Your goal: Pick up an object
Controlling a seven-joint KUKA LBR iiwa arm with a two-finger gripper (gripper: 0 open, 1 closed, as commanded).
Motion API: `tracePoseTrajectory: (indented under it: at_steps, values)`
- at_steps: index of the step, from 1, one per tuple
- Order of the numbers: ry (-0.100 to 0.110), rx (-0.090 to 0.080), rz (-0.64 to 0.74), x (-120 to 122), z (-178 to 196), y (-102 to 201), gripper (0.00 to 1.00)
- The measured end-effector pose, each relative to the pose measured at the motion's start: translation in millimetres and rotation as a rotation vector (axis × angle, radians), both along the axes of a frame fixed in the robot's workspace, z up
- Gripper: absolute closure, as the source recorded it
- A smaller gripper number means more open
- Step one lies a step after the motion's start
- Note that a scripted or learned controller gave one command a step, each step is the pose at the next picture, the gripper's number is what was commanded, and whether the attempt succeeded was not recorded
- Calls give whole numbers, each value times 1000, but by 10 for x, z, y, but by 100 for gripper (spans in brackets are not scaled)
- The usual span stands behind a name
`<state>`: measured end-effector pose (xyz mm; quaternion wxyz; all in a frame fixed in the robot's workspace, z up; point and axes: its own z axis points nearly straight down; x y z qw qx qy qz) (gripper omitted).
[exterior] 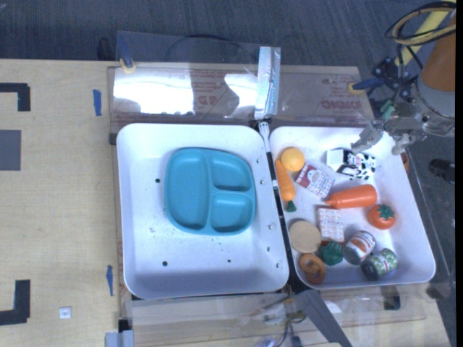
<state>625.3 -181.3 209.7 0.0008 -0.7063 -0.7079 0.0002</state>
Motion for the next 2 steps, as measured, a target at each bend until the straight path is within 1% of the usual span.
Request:
tracePoseTrajectory:
  at_steps: [1,2]
  values:
    - [-8,4,-112,-374,-1102,-192,0]
    - [-10,-1,-114,-375,-1007,-214,100]
